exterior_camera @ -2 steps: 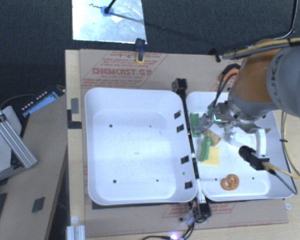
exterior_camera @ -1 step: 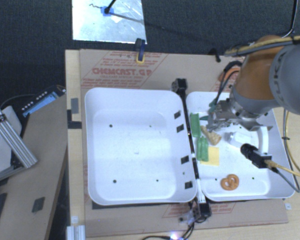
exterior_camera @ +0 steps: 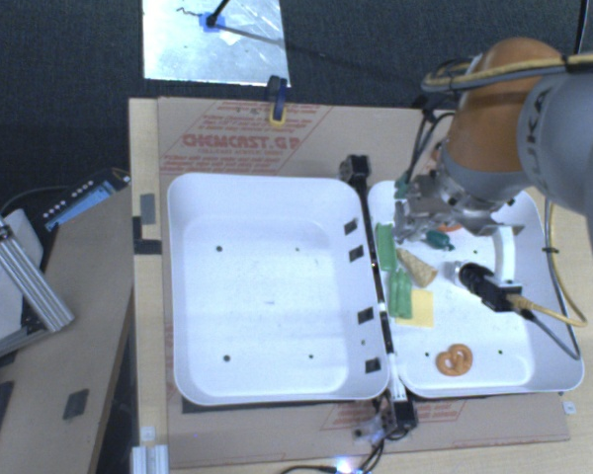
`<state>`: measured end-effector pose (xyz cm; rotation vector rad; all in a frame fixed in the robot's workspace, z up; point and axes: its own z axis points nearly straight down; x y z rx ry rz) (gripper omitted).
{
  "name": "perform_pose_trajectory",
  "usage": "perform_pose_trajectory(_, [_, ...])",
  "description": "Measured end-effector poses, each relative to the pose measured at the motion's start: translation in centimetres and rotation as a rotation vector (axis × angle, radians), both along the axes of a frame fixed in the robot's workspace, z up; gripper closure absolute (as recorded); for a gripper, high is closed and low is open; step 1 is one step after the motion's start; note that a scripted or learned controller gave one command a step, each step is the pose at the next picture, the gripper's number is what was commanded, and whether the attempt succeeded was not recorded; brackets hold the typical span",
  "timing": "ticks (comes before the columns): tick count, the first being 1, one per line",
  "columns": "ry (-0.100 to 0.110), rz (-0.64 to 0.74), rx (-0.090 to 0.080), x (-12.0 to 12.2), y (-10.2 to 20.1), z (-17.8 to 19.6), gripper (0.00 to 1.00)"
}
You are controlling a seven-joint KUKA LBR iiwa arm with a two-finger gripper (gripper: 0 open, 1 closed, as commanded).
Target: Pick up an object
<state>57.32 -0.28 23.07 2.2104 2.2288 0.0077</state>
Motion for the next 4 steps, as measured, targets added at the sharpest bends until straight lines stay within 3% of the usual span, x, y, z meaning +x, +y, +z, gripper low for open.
perform_pose_trajectory(1, [-0.007,0.000,-0.002,10.0,2.9,2.4,1.00])
perform_pose_trajectory(2, [-0.005,0.003,0.003,9.6,9.7,9.1,1.00])
perform_pose_trajectory(3, [0.008,0.007,0.002,3.1,20.3,7.0,1.00])
perform_pose_trajectory(4, [0.008,-0.016,-0.005,1.9,11.0,4.3,1.00])
